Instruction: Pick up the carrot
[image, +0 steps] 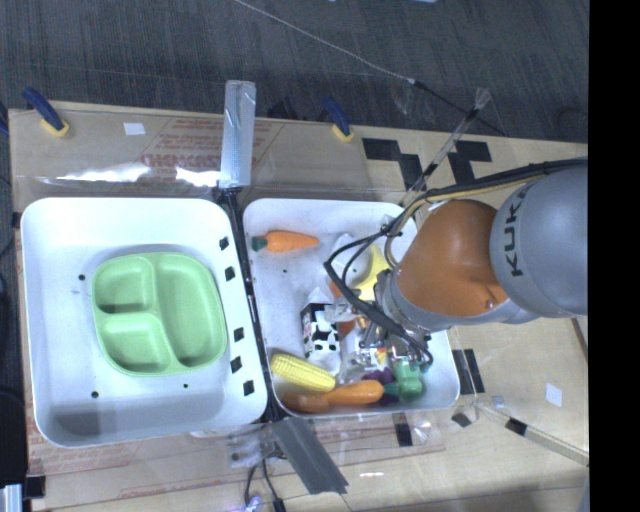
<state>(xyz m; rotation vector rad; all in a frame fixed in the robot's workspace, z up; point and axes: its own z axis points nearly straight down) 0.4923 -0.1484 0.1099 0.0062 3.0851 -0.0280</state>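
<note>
Bench: arm reads "KUKA" (grey casing); carrot nearby.

Colours and patterns logged across bench and both bins.
Showing plain white: the left bin and the right bin. Showing pale green throughout: the divided tray. Showing orange with a small green tip: the carrot by the right bin's far wall. Showing yellow, ridged in rows: the corn cob. Showing orange shading to dark red at one end: a long vegetable along the near wall. Showing black-and-white patches: a small toy. Showing bright green: a small piece. Showing grey with an orange band and black lettering: the arm. Showing blue: the clamps. Showing tan with black squares: the bench.
</note>
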